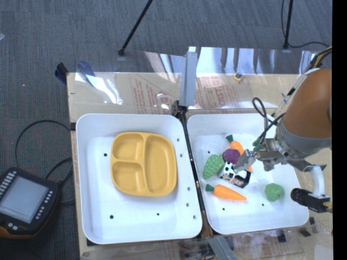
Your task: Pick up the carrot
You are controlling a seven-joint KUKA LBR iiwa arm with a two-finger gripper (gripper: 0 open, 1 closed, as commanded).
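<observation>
Nearest the camera, a carrot [230,193] lies flat in the right bin [303,213], leaf end pointing left. Just above it, the end effector [245,161] hovers over mixed toys [230,164]; its opening cannot be told. Best approach: descend over the carrot's middle, gripping across its width.

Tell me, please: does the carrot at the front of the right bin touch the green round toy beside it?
Apart. The camera view shows bare white bin floor between the carrot and the green round toy.
</observation>
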